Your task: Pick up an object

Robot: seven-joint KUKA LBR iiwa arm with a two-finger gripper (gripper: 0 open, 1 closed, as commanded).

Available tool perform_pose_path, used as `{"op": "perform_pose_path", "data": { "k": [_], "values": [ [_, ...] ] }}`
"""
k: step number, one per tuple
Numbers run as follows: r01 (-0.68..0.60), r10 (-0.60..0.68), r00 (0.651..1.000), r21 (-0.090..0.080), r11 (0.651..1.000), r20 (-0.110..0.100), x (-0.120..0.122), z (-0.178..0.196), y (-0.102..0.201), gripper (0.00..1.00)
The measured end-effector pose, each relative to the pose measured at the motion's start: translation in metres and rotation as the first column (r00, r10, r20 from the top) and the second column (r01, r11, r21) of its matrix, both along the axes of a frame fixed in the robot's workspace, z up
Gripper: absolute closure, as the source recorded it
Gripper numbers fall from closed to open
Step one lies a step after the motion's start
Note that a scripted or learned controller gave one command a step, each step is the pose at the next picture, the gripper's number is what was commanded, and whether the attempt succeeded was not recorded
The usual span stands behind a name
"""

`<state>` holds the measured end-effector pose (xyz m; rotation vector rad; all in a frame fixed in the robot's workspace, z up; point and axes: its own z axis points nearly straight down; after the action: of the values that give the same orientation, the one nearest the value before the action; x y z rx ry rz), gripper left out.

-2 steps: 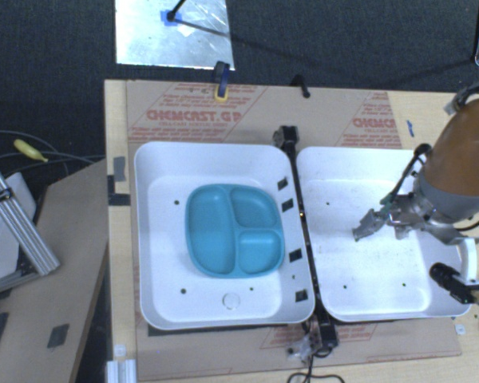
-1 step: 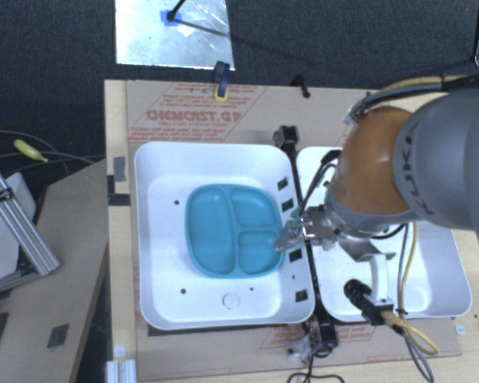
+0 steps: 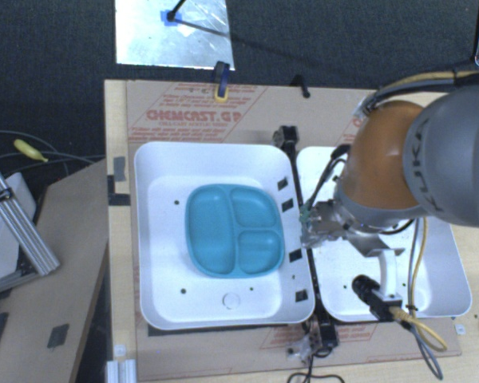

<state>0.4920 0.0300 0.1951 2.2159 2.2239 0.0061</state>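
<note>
The grey arm's gripper (image 3: 311, 228) hangs over the left edge of the right shallow white bin (image 3: 447, 294); its grip state cannot be told. Just left, the left shallow white bin (image 3: 164, 214) holds a light-blue three-compartment plastic plate (image 3: 233, 230), lying flat at centre.

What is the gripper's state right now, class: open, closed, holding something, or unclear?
Gripper: cannot be told; it sits by the divide between the two bins, near the blue plate.
</note>
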Motion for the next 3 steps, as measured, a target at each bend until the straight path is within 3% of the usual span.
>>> {"op": "perform_pose_path", "data": {
  "k": [1, 2, 3],
  "values": [
    [-0.009, 0.009, 1.000, 0.004, 1.000, 0.009, 0.039, 0.093, 0.075, 1.00],
    [0.006, -0.006, 1.000, -0.002, 1.000, -0.007, 0.013, 0.052, 0.033, 1.00],
    [-0.006, 0.006, 1.000, 0.002, 1.000, 0.001, -0.005, 0.098, 0.088, 1.00]
  ]
}}
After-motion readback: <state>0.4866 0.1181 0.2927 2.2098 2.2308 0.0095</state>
